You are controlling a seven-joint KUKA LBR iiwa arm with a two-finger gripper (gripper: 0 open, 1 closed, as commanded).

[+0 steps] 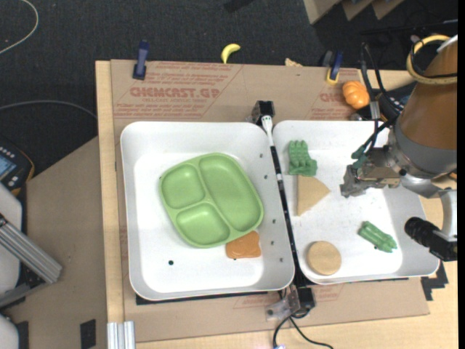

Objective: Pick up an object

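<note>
bench (182, 93): cardboard-topped, under both bins
left bin (138, 195): well left of end effector
green divided plate (211, 198): in left bin, far left of end effector
right bin (341, 133): directly below end effector
end effector (361, 180): over right bin, finger state cannot tell, nothing visibly held
tan wedge (311, 193): just left
round tan disc (323, 257): below-left
orange piece (243, 247): left bin, touching plate
green block (300, 158): upper left
small green piece (377, 236): below, near

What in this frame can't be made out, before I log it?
- Hand: finger state unreadable in the camera view, too small and dark.
- Orange piece: partly hidden under the green divided plate.
- Arm: cut off by the right edge.
</note>
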